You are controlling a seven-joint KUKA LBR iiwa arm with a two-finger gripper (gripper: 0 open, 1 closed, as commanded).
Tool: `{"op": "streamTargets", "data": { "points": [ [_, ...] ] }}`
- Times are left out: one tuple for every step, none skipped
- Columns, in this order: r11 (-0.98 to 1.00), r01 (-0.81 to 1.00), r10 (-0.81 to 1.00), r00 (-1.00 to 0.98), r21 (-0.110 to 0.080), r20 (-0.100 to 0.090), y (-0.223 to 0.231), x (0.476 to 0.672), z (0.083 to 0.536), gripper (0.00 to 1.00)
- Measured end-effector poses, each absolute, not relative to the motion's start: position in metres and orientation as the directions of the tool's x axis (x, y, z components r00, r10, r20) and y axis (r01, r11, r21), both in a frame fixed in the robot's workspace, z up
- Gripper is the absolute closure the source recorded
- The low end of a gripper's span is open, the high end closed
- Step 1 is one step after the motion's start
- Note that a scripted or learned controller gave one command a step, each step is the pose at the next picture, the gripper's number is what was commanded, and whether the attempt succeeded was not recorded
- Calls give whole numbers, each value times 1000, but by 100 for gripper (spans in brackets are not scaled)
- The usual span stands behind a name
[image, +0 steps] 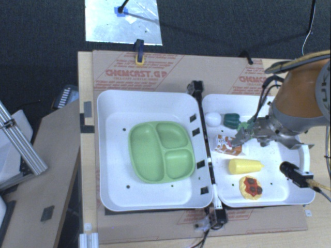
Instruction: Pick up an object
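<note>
Lowest in the right bin [289, 195], a small pizza toy [251, 187] lies just below a yellow corn-like piece [244, 165]. Above them the gripper [239, 137] hovers over a printed packet [226, 145], likely its target; whether it grips I cannot tell. Further up sit a teal block [231, 120] and white ball [212, 119]. Centre-left, a green 3-compartment plate [160, 151].

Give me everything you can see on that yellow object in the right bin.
The yellow object is a smooth, plastic-looking piece, rounded at its left end and tapering to the right, like a toy corn cob or cone. It lies on its side on the floor of the right bin, long axis roughly left to right. It sits below the small printed packet and above the round pizza-like toy, apparently touching neither.
</note>
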State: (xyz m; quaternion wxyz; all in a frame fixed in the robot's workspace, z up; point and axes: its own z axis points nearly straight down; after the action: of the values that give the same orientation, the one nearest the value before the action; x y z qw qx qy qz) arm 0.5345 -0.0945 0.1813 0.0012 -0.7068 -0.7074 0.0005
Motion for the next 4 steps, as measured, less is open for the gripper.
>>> {"op": "streamTargets", "data": {
  "points": [
    [0,1000,1000,0,-3,1,-101,527,133,0],
    [1,1000,1000,-1,2,-1,-101,529,146,100],
    [2,1000,1000,-2,6,-1,-105,528,191,100],
    [4,1000,1000,-4,8,-2,-106,530,245,100]
  ]
}}
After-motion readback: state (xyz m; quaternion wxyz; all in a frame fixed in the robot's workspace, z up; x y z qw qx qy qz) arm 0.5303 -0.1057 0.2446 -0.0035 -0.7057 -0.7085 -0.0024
